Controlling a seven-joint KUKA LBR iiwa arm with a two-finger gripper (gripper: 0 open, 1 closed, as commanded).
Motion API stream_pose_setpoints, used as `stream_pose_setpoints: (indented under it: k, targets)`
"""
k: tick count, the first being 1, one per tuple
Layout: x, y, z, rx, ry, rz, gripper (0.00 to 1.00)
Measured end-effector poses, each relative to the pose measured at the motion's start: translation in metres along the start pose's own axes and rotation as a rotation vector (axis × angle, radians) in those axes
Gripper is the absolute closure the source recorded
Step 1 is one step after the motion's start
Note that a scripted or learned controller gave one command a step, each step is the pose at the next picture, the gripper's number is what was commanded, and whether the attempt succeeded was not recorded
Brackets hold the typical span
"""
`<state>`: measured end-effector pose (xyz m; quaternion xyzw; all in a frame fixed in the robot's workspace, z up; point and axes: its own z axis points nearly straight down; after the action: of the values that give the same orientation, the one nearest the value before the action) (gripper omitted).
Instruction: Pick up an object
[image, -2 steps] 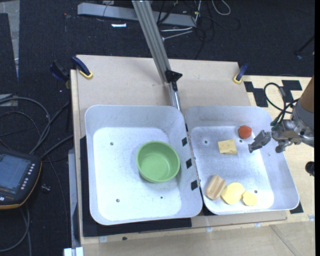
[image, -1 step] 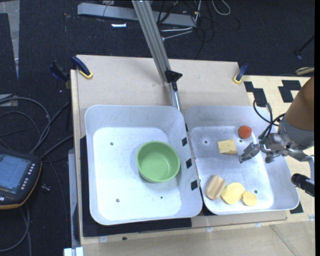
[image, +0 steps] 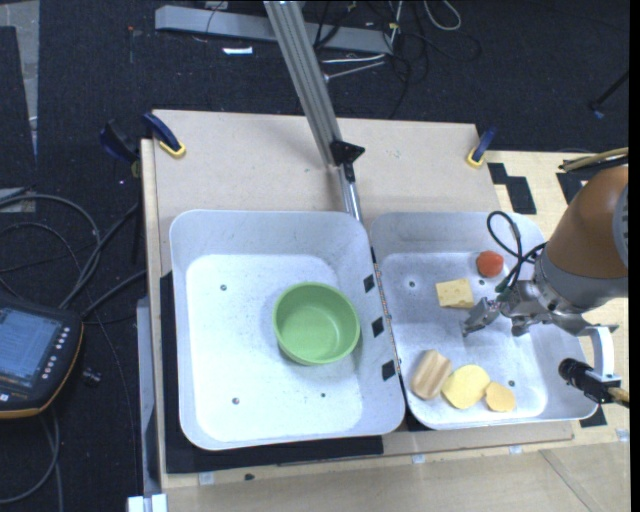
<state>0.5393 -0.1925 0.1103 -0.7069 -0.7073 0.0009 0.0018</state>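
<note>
Gripper (image: 482, 316) low over right bin (image: 420, 268), nothing visibly between fingers.
Finger gap too small and dark to read, can't tell. Arm cut off at right edge. Yellow sponge-like block (image: 455, 293) just left of gripper; red ball (image: 489, 263) behind it. Tan bread-like piece (image: 431, 373), yellow round (image: 466, 386), small orange-yellow piece (image: 500, 398) near front wall. Green bowl (image: 317, 322) in left bin (image: 200, 300).

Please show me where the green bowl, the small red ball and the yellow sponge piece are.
green bowl (image: 317, 322): camera view, on its inner bottom.
small red ball (image: 489, 263): camera view, on its top.
yellow sponge piece (image: 455, 294): camera view, on its upper face.
</note>
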Motion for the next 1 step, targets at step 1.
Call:
stream_pose_setpoints:
  k: [1]
  targets:
    - [-0.0007, 0.0007, -0.0122, -0.004, -0.001, 0.001, 1.00]
